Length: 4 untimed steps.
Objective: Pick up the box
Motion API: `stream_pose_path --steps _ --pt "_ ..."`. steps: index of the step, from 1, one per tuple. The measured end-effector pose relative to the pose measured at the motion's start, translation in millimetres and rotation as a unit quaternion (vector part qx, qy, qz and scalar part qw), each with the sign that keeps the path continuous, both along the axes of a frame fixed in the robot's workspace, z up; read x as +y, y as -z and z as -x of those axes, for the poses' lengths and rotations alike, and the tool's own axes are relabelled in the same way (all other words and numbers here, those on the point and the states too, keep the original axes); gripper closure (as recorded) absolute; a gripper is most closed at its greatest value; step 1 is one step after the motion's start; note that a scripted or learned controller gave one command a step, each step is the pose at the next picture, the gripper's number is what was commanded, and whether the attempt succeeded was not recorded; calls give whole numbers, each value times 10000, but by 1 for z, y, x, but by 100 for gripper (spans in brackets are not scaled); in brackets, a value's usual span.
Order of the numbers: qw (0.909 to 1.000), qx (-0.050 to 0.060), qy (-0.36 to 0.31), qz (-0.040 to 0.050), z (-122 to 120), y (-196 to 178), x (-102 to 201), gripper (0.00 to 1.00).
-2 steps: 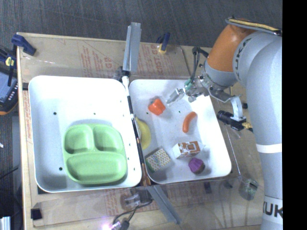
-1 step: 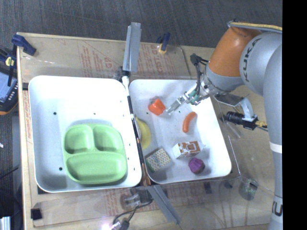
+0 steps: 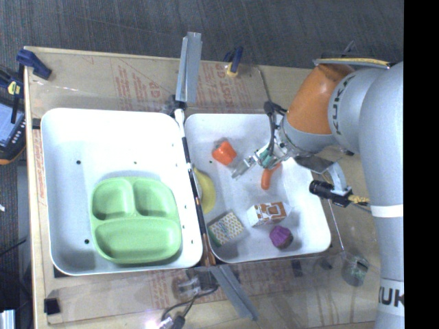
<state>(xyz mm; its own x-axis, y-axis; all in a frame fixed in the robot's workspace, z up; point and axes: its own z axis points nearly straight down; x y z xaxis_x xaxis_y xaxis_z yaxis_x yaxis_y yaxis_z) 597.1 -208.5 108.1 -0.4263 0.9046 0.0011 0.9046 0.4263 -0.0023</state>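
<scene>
Gripper [image 3: 255,162] poised over the right bin [image 3: 310,247], the box [image 3: 267,213] lying free below it.

Two white bins sit side by side. The left bin [image 3: 62,136] holds one green three-compartment tray [image 3: 136,220]. The right bin holds six items: one small white-and-brown box near its middle front, one purple fruit-like toy [image 3: 280,236] just beside it, one patterned grey-green block [image 3: 226,227], one yellow piece [image 3: 204,190] at the left wall, one orange cup-like object [image 3: 223,152], and one orange carrot-shaped toy [image 3: 269,176]. The fingers look parted with nothing between them, though glare makes this hard to confirm; they hang between cup and carrot, apart from the box. The print on the box is too small to read. The arm [image 3: 384,142] shows partial lettering, "KU".
</scene>
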Motion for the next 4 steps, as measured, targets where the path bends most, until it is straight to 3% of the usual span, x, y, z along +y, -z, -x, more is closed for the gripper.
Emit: stream_pose_path --steps 1,2,3,4 --pt "10000 -1 -24 3 -1 -10 1 100" --pt "10000 -1 -23 4 -1 -11 1 0" --pt "10000 -4 -41 6 -2 -21 1 100" --pt "10000 -4 -43 7 -2 -21 1 0"
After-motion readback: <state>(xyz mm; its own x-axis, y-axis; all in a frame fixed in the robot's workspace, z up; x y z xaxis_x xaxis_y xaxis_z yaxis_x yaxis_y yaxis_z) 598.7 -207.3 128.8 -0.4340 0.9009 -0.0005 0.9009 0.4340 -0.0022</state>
